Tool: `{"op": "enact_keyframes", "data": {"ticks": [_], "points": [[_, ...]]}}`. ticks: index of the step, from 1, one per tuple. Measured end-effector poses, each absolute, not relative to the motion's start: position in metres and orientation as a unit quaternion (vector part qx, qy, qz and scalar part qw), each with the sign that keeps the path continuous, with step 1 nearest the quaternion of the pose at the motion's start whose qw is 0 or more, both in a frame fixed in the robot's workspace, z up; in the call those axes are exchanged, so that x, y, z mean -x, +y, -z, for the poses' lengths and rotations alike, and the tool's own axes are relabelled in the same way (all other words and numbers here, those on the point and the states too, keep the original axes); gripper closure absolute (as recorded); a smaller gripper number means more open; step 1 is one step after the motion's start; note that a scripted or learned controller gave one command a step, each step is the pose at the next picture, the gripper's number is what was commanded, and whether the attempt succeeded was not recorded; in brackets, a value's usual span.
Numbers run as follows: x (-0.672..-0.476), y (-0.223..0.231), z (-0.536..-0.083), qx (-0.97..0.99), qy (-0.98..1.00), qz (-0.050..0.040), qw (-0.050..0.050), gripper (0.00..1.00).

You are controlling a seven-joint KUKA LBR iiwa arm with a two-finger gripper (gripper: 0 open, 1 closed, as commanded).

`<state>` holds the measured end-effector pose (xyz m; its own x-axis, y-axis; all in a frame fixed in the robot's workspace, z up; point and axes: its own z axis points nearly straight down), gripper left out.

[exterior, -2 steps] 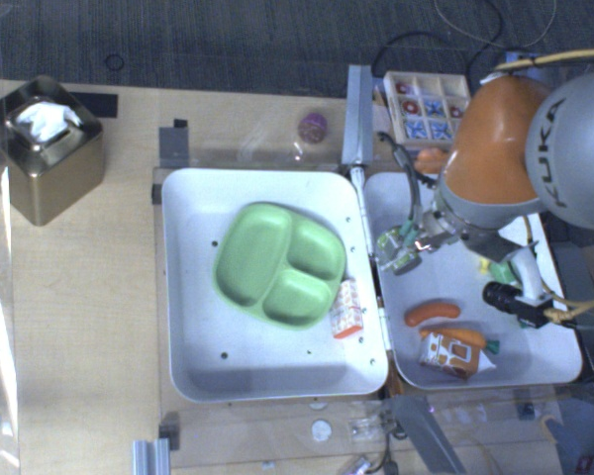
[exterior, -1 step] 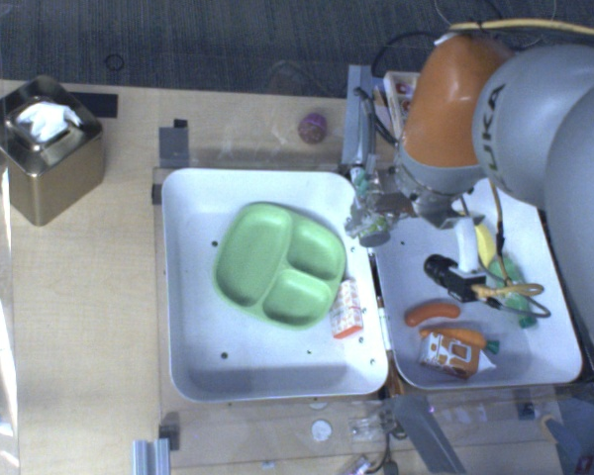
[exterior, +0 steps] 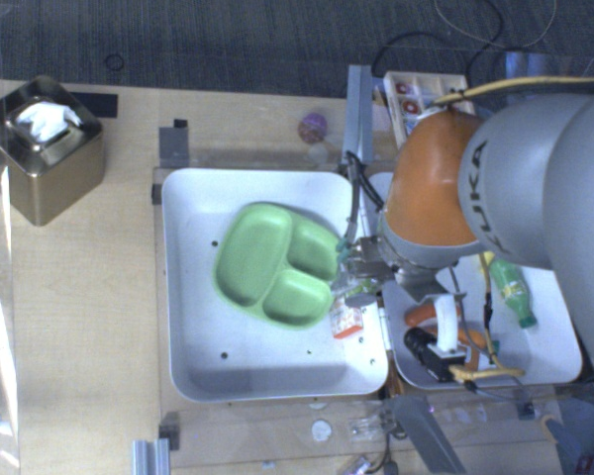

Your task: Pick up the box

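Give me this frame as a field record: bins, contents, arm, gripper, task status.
left bin: green divided tray near its middle; small white and red box at the right wall
right bin: green bottle, mixed orange, black and white items
arm: reaches in from the right, orange band above the divide between the bins
gripper: low at the tray's right edge, just above the box
grasp: cannot tell
off the bins: tissue box on the bench at far left
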<state>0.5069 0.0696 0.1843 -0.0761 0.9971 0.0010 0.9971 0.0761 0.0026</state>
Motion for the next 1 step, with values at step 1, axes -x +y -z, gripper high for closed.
{"op": "enact_keyframes", "data": {"ticks": [1], "points": [[-0.4882, 0.0136, -0.1919, -0.643, 0.766, -0.0020, 0.002, 1.00]]}}
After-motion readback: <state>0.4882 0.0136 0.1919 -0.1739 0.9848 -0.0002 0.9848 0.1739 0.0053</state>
